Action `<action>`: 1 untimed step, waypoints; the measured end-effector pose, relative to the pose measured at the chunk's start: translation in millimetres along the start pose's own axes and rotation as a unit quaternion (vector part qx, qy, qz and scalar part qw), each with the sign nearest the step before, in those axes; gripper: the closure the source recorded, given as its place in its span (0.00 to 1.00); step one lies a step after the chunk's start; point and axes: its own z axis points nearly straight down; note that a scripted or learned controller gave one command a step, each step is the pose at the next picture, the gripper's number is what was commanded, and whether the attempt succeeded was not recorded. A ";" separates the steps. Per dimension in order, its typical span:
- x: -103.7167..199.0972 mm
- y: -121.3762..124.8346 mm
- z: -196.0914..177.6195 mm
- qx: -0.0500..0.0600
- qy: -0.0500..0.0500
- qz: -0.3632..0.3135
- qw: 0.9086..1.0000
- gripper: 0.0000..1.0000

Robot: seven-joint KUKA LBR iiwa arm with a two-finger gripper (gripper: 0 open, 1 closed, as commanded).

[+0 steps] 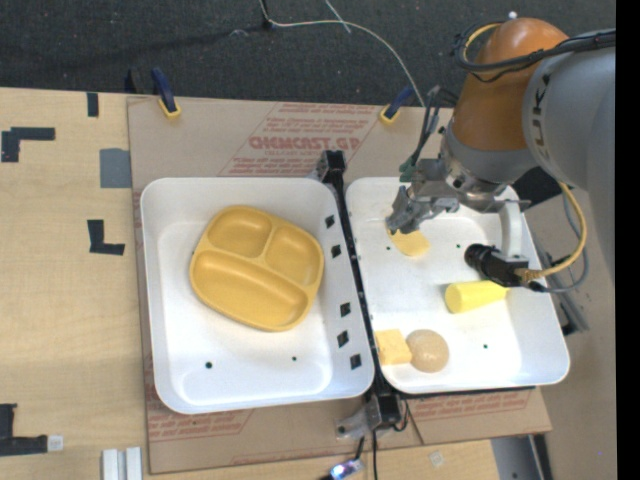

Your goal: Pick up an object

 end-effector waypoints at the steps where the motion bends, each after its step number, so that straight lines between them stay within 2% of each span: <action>1: 51.7 -12.4 12.5 0.002 0.000 0.000 1.000 1.00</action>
